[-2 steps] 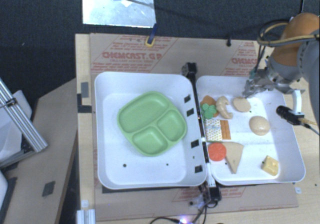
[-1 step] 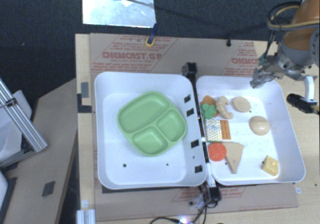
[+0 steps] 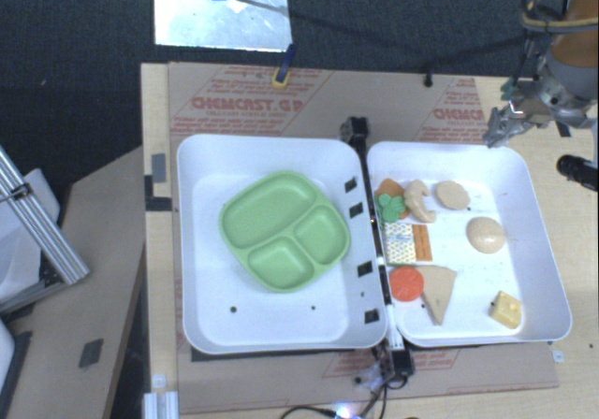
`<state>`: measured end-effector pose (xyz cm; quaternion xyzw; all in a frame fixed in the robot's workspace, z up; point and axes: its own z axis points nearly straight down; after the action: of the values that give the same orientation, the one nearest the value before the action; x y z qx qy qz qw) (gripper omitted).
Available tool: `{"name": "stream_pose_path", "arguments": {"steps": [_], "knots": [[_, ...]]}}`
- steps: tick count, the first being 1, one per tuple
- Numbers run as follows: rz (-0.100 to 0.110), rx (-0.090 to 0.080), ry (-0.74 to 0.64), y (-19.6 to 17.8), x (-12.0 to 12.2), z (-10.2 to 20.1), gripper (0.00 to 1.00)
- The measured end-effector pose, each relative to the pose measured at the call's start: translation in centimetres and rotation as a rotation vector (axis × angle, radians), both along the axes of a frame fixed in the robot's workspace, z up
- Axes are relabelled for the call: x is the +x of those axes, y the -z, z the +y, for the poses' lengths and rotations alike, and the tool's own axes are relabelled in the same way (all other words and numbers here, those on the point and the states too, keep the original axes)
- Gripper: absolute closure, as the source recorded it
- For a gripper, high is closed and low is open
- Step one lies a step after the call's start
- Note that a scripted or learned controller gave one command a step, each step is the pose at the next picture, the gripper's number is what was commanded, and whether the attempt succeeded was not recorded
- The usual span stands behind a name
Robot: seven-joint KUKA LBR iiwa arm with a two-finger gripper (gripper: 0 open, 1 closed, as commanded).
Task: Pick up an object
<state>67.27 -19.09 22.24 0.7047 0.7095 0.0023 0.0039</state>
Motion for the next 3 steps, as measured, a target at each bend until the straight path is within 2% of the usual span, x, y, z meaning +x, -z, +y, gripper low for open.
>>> {"name": "stream_pose_path", "arguments": {"steps": [1, 2, 3], "knots": [[0.005, 0.003, -0.003, -0.4, 0.1, 4.7, 1.0], [0.008, 0.004, -0.002, -0.2, -1.6, 9.3, 1.0], [0.008, 0.004, -0.004, -1.0, -2.8, 15.2, 1.0]]}}
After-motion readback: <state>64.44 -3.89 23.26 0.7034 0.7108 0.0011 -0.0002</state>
